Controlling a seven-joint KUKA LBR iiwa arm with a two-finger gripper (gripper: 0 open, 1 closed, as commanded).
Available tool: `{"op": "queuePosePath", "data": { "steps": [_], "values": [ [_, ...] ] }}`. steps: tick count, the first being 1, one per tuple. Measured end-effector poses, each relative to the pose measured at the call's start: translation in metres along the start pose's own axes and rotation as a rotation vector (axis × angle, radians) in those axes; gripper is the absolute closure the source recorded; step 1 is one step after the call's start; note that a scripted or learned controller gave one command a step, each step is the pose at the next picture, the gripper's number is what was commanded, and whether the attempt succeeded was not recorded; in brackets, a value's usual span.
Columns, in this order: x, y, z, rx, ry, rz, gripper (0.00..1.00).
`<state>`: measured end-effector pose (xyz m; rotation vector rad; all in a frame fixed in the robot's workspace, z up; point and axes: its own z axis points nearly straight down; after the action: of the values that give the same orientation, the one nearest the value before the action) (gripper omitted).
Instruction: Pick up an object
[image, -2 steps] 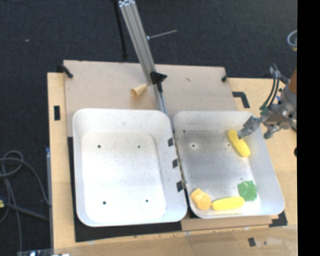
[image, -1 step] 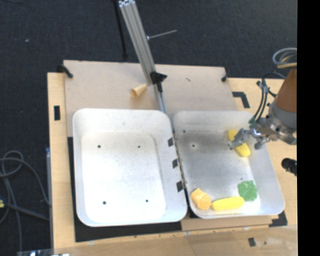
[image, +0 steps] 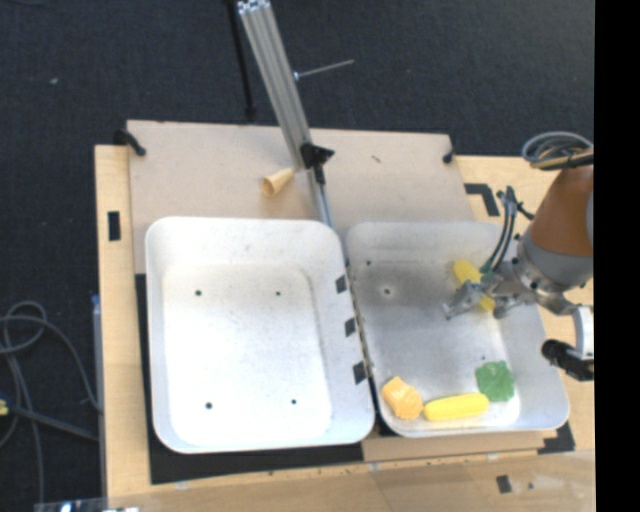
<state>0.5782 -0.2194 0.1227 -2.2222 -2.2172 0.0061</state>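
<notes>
The right bin (image: 420, 330) holds several items. A small yellow piece (image: 466, 271) lies near its far right side. An orange-yellow block (image: 402, 398), a long yellow piece (image: 456, 406) and a green piece (image: 494, 380) sit along the front edge. My gripper (image: 472, 299) hangs low over the right bin, just in front of the small yellow piece and partly covering it. The arm's orange band (image: 562, 215) rises behind it at the right.
The left bin (image: 250, 330) stands beside the right one, their walls meeting mid-bench. A slanted metal pole (image: 285, 95) stands behind the bins, and a small tan cone (image: 278, 181) lies on the board beside it. Cables lie at the far left.
</notes>
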Motion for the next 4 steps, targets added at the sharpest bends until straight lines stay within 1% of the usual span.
{"op": "queuePosePath", "data": {
  "steps": [1, 2, 3, 4],
  "values": [
    [-0.001, 0.002, -0.016, -0.010, -0.002, 0.004, 1.00],
    [0.004, 0.003, -0.078, -0.012, -0.002, -0.005, 1.00],
    [0.003, 0.004, -0.087, -0.008, 0.000, -0.006, 1.00],
    [0.065, 0.009, -0.096, -0.007, 0.003, -0.010, 1.00]
  ]
}}
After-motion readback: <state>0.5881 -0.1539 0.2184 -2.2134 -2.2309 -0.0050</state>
